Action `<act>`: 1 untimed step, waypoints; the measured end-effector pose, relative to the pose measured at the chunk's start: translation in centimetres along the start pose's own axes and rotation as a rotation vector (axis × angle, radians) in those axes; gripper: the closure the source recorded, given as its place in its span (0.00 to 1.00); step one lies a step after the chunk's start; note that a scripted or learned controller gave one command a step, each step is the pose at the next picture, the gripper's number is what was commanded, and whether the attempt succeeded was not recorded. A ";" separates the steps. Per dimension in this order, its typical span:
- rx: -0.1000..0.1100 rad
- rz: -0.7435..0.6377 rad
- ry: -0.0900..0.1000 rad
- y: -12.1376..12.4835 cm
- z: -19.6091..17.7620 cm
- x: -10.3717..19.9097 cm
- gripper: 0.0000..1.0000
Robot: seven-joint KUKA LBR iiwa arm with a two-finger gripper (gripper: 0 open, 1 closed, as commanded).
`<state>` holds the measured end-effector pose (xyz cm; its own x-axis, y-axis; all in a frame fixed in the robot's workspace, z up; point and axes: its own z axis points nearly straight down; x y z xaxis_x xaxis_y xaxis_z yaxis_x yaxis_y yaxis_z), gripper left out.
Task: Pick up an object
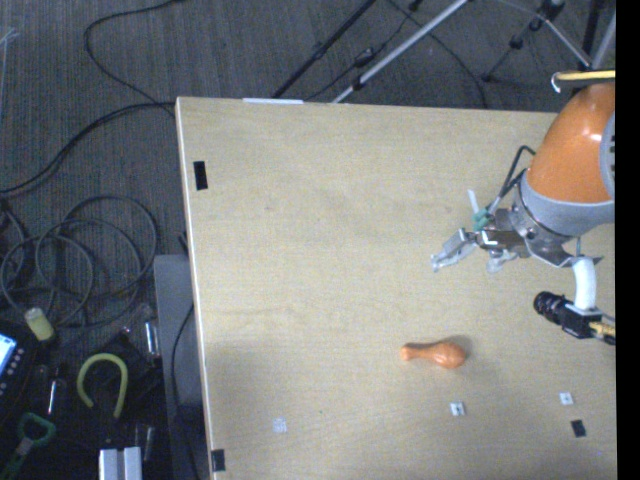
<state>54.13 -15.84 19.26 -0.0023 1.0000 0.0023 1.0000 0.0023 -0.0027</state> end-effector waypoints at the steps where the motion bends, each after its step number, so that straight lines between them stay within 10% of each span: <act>1: 0.001 -0.011 -0.004 6.5 10.2 0.8 0.00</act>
<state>60.58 -14.98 9.00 -0.0132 0.9999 -0.0012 0.9999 0.0132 -0.0041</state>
